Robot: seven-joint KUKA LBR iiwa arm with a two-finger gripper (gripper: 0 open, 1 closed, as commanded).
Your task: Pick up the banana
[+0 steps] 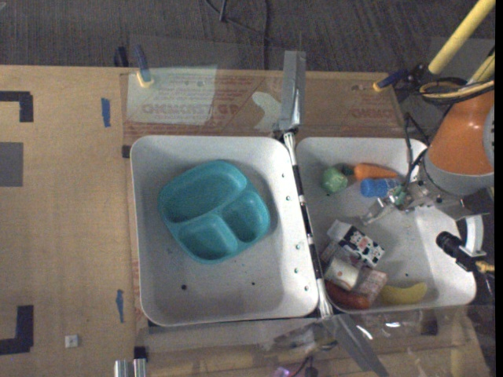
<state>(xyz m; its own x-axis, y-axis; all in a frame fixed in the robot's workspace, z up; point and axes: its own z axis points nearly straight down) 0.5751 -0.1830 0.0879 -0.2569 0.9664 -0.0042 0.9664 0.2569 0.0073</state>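
We locate the banana (403, 293) at the near edge of the right bin (440, 246), close to that bin's near right corner, lying beside a red item (350, 298) and a small carton (348, 272). The gripper (385, 208) hangs over the middle of the same bin, well apart from the banana; we cannot tell how it is set. A green object (334, 181) sits near the far left corner. The left bin (149, 234) carries a teal divided tray (214, 210).
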